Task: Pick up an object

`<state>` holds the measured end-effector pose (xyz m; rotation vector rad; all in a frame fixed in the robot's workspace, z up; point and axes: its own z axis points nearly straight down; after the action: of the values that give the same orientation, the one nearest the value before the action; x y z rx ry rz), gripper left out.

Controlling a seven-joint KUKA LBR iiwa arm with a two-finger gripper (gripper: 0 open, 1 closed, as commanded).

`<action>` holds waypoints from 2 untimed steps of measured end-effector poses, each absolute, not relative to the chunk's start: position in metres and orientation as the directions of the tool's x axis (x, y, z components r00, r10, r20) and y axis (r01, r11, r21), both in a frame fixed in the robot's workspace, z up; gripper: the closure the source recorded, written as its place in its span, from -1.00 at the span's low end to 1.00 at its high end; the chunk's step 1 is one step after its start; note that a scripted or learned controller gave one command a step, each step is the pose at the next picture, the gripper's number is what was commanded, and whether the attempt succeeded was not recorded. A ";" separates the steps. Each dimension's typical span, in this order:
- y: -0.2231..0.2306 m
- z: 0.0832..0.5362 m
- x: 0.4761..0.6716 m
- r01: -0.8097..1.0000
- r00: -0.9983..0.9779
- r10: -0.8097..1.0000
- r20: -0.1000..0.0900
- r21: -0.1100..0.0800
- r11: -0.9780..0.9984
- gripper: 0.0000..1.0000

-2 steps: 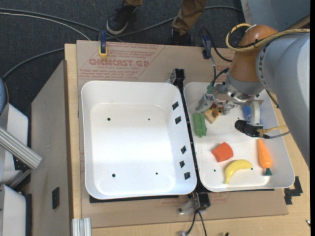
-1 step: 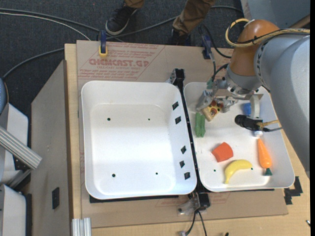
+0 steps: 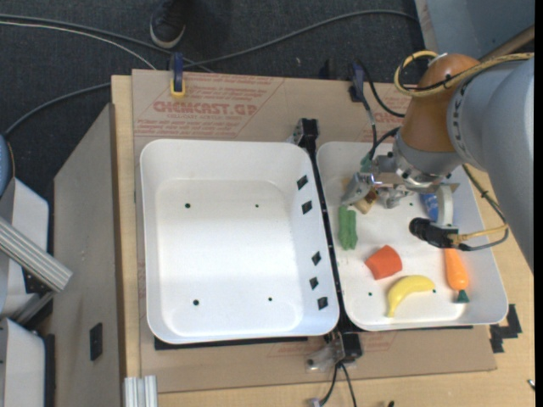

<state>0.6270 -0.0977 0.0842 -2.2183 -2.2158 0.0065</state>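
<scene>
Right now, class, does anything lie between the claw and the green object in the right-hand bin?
Nothing visible does. The claw hangs over the right bin, just above the upper end of the green object. The orange block, banana and carrot lie further off, apart from it.

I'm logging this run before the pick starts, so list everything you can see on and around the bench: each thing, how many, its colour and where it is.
Bins: two, white, side by side on the bench; left bin, right bin.
Green block: one, green, upright along the right bin's left side.
Red block: one, orange-red, middle of the right bin.
Banana: one, yellow, near the right bin's front edge.
Carrot: one, orange, right bin, right of the banana.
Blue item: one, blue, under the arm; too hidden to identify.
Clamp: one, yellow and blue, bench's far edge.
Shoe: one, dark, floor beyond the bench.
Gripper: one, metallic, low over the right bin's far part.
Arm: one, grey with orange band, from the right.
</scene>
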 end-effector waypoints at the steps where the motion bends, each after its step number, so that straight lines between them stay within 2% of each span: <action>1: -0.100 0.083 0.664 1.000 -0.001 1.000 0.003 -0.017 0.001 -1.00; 2: -0.098 0.084 0.647 1.000 0.000 1.000 0.001 -0.006 0.000 -1.00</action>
<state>0.6469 -0.0979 0.0843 -2.2187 -2.2176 0.0052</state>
